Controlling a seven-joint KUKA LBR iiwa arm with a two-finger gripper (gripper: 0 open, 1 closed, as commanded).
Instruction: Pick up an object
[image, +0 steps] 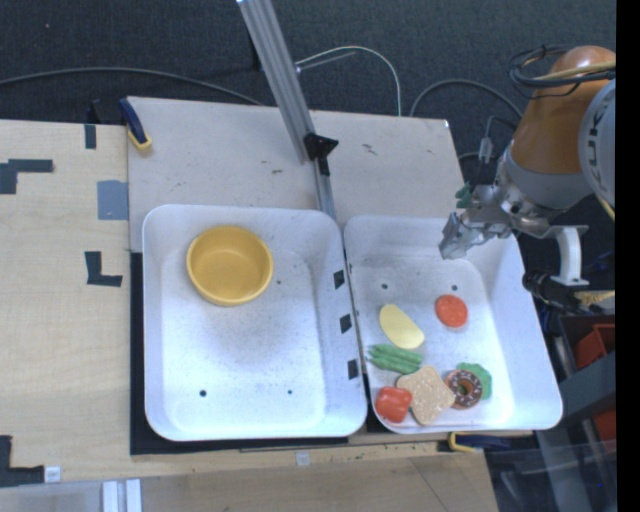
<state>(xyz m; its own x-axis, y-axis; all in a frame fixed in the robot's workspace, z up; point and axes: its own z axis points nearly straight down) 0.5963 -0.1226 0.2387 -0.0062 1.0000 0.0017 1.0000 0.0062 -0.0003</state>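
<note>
Camera view is looking down at a slant, and starting at the left I am seeing a yellow bowl (230, 263) sitting alone toward the far left corner of the left bin (170, 400), upright and well apart from everything else. Moving across to the right bin (535, 390), the small toy foods are crowding its near end: a red pepper-like piece (393, 403) at the front wall, a green bean pod (395, 357) just behind it, a yellow lemon-shaped piece (401, 326) behind that, a tan bread slice (430, 394) touching a sprinkled doughnut (464, 387) that is lying against a green leafy piece (478, 378), and a red tomato-like round (451, 311) standing a little apart toward the far side. Farthest right, the gripper (455, 243) is hanging over the far part of the right bin, near the tomato round but not touching it; I cannot tell how its pincer stands from here, and nothing is showing in it. To my eye these pieces are looking like light, stiff plastic with smooth, probably slippery skins, not fragile. The tomato round is seeming the easiest candidate, being clear of its neighbours; I would be taking it across its middle from straight above, since a curved surface may be squirting sideways if pinched off-centre.
</note>
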